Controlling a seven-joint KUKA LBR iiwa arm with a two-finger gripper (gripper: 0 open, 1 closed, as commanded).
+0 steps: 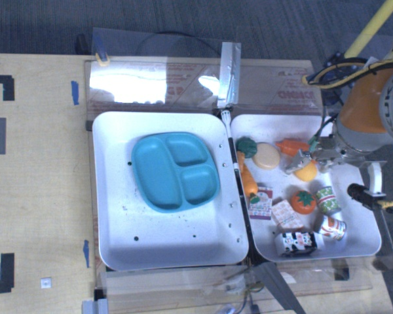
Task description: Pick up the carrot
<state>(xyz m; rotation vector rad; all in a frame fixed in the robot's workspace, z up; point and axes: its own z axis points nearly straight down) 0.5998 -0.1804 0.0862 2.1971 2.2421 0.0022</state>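
Note:
The carrot (249,177) is a long orange piece with a green leafy top. It lies along the left wall of the right bin (363,237), top pointing to the back. My gripper (309,157) is low over the back of that bin, well to the right of the carrot. It hangs between an orange item (289,146) on its left and a yellow item (307,171) just in front of it. The carrot rests free on the bin floor, apart from the gripper.
The right bin also holds a beige round piece (267,156), a tomato (304,201), two small cans (327,199), a cow-print carton (295,241) and two packets (261,203). A blue divided plate (175,171) lies in the left bin (111,195).

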